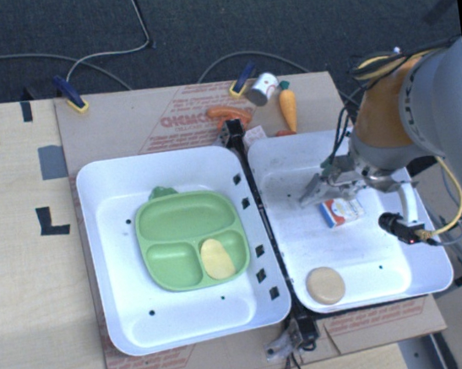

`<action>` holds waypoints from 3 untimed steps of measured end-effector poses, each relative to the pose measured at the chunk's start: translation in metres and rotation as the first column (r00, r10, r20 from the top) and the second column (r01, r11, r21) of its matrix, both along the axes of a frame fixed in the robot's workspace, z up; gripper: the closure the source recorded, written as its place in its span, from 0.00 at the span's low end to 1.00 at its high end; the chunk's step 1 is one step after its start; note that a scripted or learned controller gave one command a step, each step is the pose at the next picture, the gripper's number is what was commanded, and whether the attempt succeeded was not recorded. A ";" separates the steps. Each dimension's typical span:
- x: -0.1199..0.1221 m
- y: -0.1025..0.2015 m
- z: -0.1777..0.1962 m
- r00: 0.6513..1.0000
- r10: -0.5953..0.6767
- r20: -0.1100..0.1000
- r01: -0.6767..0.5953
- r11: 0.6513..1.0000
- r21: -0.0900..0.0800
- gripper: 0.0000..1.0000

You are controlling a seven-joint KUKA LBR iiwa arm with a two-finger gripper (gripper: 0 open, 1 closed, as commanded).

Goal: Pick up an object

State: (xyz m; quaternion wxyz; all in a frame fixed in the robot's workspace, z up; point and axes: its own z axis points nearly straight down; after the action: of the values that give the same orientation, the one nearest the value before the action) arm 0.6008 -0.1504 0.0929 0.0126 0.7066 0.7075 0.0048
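Bench seen from above, two white bins abutting. Right bin [272, 161]: gripper [311, 193] lowered, jaw state not discernible; small white carton [342, 211] at its 4 o'clock; tan disc [324, 285] at bin's 6 o'clock. Left bin [102, 240]: green divided plate [186, 220], yellow piece [217, 259].

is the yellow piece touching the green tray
Touching. The camera view shows the yellow piece lying inside the lower right compartment of the green tray, resting on its floor with no gap visible.
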 end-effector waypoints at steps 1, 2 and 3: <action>0.041 0.046 -0.007 1.000 0.002 -0.022 -0.001 1.000 0.011 0.00; 0.068 0.055 -0.008 1.000 0.001 -0.024 -0.001 1.000 0.011 0.00; 0.039 0.013 -0.007 1.000 -0.001 -0.022 0.001 1.000 0.008 0.00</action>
State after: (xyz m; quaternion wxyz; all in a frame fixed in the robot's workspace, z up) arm 0.6398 -0.1378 0.0863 0.0019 0.7070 0.7072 -0.0002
